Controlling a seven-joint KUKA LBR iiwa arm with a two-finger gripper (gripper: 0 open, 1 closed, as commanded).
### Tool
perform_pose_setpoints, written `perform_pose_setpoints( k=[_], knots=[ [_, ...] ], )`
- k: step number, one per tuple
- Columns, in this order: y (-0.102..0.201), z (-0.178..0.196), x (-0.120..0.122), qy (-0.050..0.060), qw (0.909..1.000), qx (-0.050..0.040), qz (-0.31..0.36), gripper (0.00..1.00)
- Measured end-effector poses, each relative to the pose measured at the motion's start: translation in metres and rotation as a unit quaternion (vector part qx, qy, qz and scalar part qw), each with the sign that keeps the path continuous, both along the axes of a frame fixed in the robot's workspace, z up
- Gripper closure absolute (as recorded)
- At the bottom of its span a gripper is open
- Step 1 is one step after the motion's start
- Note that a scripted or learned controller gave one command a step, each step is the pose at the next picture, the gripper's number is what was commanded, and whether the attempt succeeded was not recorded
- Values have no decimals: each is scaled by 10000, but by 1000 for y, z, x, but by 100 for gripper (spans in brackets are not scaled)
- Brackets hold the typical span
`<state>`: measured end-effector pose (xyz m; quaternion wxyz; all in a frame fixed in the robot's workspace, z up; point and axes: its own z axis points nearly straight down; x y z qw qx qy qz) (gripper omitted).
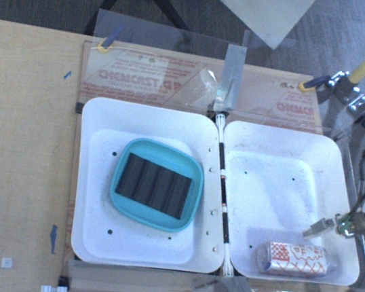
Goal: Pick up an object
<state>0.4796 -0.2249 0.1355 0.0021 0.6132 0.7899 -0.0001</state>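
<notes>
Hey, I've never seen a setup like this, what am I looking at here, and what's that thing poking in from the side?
One camera above a wooden bench looks down at a slant on two shallow white bins. The left bin holds a teal tray with a dark ribbed insert. The right bin holds a small red-and-white patterned packet near its front edge. The metal piece at the right is the robot arm's gripper, hanging just above the packet. Nothing sits between its fingers, so nothing is picked up yet.

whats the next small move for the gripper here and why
Probably a short shift toward the near edge of the right bin, to centre over the red-and-white packet. The gripper sits at the bin's right rim, just beyond the packet's right end, with nothing between its fingers.
</notes>
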Motion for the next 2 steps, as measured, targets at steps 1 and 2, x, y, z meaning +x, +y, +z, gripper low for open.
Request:
perform_pose_setpoints(
  k=[1,2],
  knots=[
    [2,25,0,9,9699,7,-2434,0],
    [38,2,0,25,9996,20,-280,0]
  ],
)
